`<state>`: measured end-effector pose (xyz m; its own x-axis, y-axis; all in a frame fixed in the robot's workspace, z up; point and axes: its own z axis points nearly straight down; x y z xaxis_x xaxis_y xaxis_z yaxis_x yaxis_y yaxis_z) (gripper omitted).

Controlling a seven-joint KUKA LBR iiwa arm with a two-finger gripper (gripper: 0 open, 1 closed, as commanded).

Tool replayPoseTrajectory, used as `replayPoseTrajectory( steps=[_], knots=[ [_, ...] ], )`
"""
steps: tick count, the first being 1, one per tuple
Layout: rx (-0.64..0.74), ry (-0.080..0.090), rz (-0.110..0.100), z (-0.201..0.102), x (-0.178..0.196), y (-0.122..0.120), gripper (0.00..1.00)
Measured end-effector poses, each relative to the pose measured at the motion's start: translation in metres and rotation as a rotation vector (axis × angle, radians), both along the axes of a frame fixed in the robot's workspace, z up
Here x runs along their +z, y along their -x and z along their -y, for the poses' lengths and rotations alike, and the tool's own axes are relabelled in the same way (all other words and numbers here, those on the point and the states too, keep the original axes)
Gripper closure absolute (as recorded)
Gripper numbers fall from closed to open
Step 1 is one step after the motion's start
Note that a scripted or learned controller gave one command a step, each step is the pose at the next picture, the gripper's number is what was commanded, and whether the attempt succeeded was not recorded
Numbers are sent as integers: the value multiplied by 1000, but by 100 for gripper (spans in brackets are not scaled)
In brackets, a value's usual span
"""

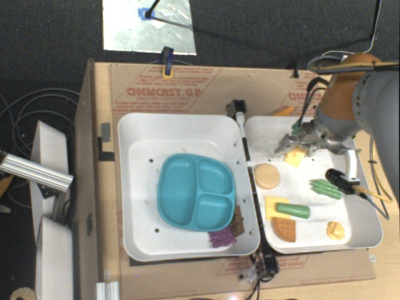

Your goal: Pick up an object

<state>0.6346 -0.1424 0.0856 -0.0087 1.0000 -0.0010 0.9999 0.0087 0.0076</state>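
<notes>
Camera view: the end effector point(299, 144) hangs in the right bin point(369, 230), just above the yellow block point(294, 158); its grip state I cannot tell. A slanted descent could nudge the block toward the round biscuit point(267, 176) and miss.

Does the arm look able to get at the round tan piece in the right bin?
Probably yes: the round tan piece lies uncovered, apart from its neighbours, just below-left of the gripper in the right bin.
</notes>
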Motion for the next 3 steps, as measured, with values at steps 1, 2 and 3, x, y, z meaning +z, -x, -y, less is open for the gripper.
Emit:
replayPoseTrajectory(
  steps=[1,2,3],
  knots=[
    [-3,0,1,3,12,1,100],
    [-12,4,1,65,96,18,100],
    [-6,1,-5,61,90,18,0]
  ],
)
